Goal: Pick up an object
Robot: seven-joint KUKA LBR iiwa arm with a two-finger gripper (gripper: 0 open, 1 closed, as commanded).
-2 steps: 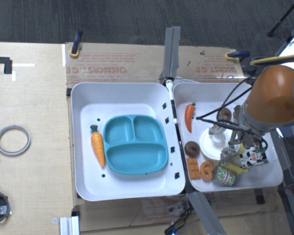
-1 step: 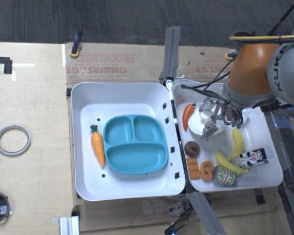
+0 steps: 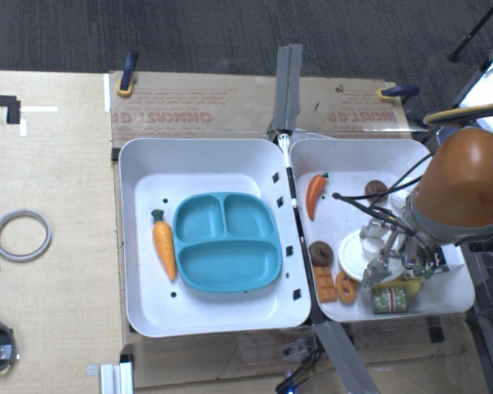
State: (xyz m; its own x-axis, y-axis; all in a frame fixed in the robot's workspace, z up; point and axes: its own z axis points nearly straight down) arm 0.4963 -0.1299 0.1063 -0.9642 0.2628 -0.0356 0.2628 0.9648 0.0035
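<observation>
End effector (image 3: 392, 261), finger state indeterminable, hangs over the small green-labelled can (image 3: 389, 300) beside the round white plastic plate (image 3: 353, 257); can judged rigid, light, slippery—grip its sides.

We see two shallow white bins side by side. The left bin (image 3: 131, 220) holds a teal three-compartment plastic plate (image 3: 228, 242) with an orange toy carrot (image 3: 164, 245) just beside its left edge. In the right bin (image 3: 345, 150): a red-orange toy chili pepper (image 3: 315, 194), a brown doughnut (image 3: 320, 254), a small white round dish (image 3: 352, 257) and a green can (image 3: 390, 300). The grey arm's gripper (image 3: 386, 257) hangs low near the dish and can. A roll of grey tape (image 3: 20, 235) lies on the bench, far left.
</observation>
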